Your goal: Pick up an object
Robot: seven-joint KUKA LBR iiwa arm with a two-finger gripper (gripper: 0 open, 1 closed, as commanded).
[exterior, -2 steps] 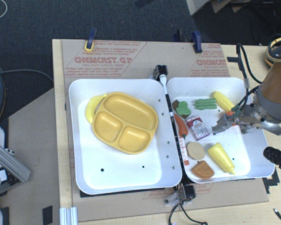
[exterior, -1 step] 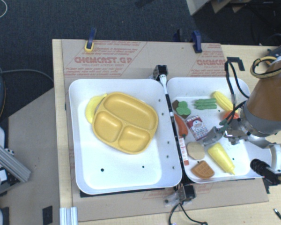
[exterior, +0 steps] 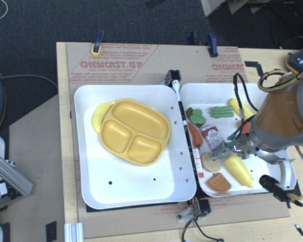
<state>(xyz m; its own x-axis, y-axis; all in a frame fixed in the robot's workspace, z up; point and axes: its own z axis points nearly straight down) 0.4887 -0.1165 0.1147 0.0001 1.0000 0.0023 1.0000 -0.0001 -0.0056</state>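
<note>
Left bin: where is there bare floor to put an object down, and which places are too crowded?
In the left bin, bare white floor runs along the near edge and the near left corner, in front of the yellow divided tray. A narrower strip lies between the tray and the divider. The right bin is crowded: carrot, green pieces, packet, cookie, yellow bottle and the gripper.

The arm ran out past the picture's right edge, so its upper links were cut off. Its bulk covered the right bin's far-right wall and whatever lay beneath it. The gripper was too small and blurred to tell how its fingers stood. Above the gripper, the yellow corn piece was partly hidden behind a black cable. Left of the gripper, the print on the small red-and-white packet was unreadable.
</note>
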